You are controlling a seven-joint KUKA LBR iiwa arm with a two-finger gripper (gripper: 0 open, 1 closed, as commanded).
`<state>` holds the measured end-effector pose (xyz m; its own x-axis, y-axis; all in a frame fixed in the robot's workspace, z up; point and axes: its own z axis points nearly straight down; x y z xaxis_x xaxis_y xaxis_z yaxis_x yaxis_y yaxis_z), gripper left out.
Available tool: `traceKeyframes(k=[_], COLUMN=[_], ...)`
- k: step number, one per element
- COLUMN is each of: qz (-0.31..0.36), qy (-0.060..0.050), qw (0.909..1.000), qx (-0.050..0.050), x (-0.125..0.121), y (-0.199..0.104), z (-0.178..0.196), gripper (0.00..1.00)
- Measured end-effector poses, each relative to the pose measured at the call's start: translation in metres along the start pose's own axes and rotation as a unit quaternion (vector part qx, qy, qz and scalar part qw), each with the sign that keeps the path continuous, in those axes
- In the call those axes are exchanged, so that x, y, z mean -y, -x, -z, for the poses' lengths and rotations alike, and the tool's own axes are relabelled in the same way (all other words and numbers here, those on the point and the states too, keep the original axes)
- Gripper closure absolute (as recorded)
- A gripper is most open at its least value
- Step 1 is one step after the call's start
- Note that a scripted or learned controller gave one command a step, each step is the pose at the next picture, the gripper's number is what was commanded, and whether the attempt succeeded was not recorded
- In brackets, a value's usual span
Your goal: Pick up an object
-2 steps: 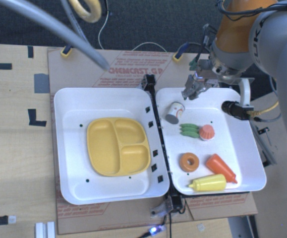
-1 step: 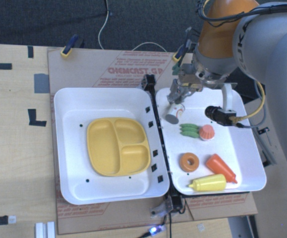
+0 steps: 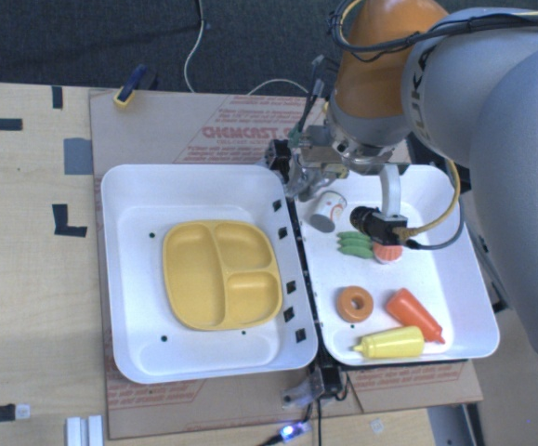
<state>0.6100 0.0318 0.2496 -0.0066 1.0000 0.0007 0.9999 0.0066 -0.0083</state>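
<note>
The hand (image 3: 310, 182) sits over the upper left corner of the right bin (image 3: 454, 277), against the divider between the two bins; we cannot tell its state, because the wrist and its fittings cover it. No object is seen held.

We take the right bin as the landmark. The candidate objects lie in it:
- A small white cup (image 3: 325, 214) lies tilted just below the hand, near the bin's left wall.
- A green leafy piece (image 3: 353, 242) lies beside the cup, toward the bin's middle.
- A red and white round piece (image 3: 388, 252) touches the green piece on its far side, partly under a black fitting (image 3: 377, 223) that hangs from the arm.
- A brown ring doughnut (image 3: 354, 303) lies flat in the lower half of the bin.
- An orange carrot (image 3: 416, 314) lies slanted just beside the doughnut, toward the bin's outer wall.
- A yellow squeeze bottle (image 3: 391, 344) lies on its side along the bin's near rim, just below the carrot.

The left bin (image 3: 129, 249) adjoins the right bin and carries a yellow divided plate (image 3: 220, 272), lying flat near its middle.

Both bins rest on a cardboard sheet (image 3: 222, 133) on the desk (image 3: 27, 249). The arm (image 3: 473, 91), with its orange band (image 3: 389, 26), extends over the right bin's far edge.
</note>
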Motion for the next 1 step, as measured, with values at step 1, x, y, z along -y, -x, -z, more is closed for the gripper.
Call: traceKeyframes(k=[1], qz=[0.000], qy=[-0.001], qw=[1.0000], qx=[0.000], x=[0.0046], y=[-0.0497], z=[-0.0250], gripper=[1.00])
